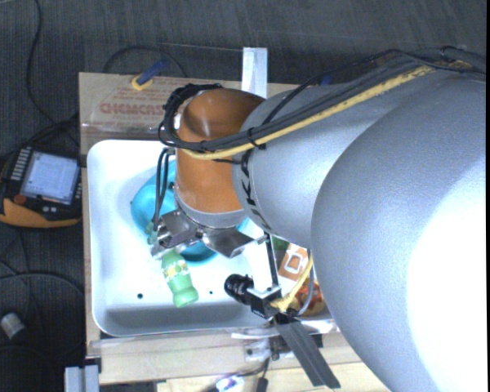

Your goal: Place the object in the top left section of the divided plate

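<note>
Gripper (173, 243) above green bottle (180, 282) | bin (106, 219) left half open

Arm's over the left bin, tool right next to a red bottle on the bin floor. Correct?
Not quite: the bottle is green, not red. The camera view shows it lying on the floor of the left bin, right by the tool, with the arm reaching over that bin.

Cardboard sheet (122, 104): red print (partly legible) "CHEMCR…"; rest unreadable.
</note>
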Tool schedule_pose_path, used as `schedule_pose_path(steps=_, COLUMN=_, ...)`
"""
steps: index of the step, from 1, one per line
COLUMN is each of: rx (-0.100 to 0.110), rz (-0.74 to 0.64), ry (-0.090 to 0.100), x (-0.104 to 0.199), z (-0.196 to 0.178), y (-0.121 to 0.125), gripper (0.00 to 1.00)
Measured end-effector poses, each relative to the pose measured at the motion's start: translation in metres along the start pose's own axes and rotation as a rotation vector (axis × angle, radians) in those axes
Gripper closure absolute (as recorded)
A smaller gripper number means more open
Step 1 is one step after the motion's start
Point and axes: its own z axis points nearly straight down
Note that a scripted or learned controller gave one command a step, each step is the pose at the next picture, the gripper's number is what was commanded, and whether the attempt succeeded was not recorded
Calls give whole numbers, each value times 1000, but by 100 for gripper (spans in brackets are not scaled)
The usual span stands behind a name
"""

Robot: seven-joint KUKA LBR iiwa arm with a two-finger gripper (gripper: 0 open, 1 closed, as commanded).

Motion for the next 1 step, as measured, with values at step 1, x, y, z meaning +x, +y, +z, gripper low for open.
schedule_pose_path(steps=1, rx=4, rz=418, ry=0, x=8, z=63, y=2, gripper=100)
